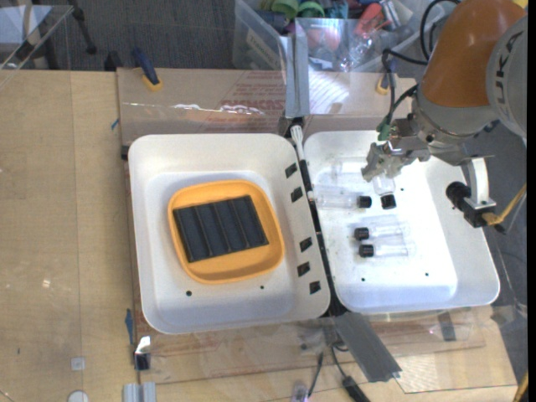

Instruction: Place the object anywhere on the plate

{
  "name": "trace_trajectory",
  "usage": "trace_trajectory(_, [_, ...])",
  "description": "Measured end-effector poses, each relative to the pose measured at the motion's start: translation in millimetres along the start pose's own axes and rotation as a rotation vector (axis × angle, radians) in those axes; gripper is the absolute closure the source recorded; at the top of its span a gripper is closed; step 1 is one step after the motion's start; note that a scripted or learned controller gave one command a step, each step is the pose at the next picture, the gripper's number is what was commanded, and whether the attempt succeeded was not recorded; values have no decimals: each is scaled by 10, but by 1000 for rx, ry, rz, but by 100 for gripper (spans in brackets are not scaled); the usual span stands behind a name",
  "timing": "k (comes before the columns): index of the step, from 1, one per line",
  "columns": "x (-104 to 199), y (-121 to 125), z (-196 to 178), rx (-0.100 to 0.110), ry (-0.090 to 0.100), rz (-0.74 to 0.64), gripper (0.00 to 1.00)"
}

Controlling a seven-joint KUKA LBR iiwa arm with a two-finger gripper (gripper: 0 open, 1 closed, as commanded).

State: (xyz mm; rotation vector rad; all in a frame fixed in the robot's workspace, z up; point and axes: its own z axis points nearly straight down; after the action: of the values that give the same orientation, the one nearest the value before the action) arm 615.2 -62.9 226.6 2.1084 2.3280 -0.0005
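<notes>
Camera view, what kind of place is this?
Probably a robotics lab test bench: a robot arm reaches over two white bins, an orange plate sits in one, and a clear tub of assorted objects stands behind.

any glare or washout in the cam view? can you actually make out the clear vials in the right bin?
Camera view: glare on the clear sheet behind the bins; right bin is bright white, so the clear vials nearly vanish, only their black caps read; gripper looks soft, its outline blending into the bin; orange plate in the left bin is evenly lit and sharp.
</notes>
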Motion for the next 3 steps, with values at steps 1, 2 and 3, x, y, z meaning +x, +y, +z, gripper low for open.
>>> trace_trajectory(1, [263, 102, 105, 3, 2, -157, 100])
trace_trajectory(2, [478, 323, 206, -2, 0, -231, 100])
trace_trajectory(3, [654, 244, -171, -4, -1, -431, 100])
